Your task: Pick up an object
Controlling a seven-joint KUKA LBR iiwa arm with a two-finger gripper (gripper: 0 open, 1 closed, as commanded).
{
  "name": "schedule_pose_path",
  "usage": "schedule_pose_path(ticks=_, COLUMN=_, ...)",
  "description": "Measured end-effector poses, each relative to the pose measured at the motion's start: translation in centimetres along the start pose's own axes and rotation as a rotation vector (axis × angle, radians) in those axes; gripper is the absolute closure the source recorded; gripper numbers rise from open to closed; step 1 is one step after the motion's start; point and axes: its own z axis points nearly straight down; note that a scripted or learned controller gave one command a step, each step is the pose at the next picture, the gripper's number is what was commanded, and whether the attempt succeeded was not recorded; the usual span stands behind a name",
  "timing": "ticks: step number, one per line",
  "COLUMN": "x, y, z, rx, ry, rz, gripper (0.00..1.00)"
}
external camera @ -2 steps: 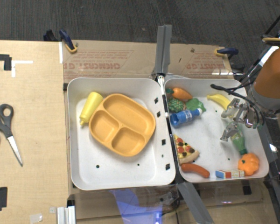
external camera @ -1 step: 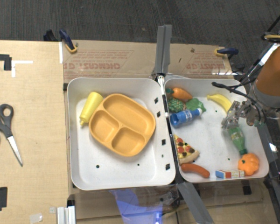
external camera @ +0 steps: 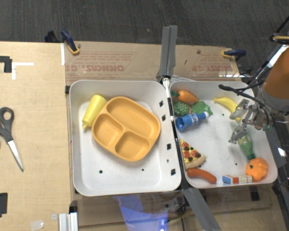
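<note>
Nothing is lifted yet, as far as you can judge: every toy lies on a bin floor. Nearest to you, at 6 o'clock of the right bin (external camera: pixel 216 189), rest a smooth red sausage (external camera: pixel 201 176) and a small flat carton (external camera: pixel 237 179); at 4 o'clock sits a round orange pumpkin (external camera: pixel 256 169). Above it the pincer (external camera: pixel 242 129) hangs with its metal fingers apart, just over a glossy green bottle (external camera: pixel 246 146), not grasping it. Farther, at 12 o'clock, lie a curved yellow banana (external camera: pixel 226 103) and a carrot (external camera: pixel 188 96). The grasp and the lift remain.
</note>
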Motion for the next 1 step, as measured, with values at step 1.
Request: schedule_pose_path(ticks=1, x=-0.17, y=0.02, z=-1.08, rx=0.0, ry=-0.006, rz=-0.002, gripper=1.0)
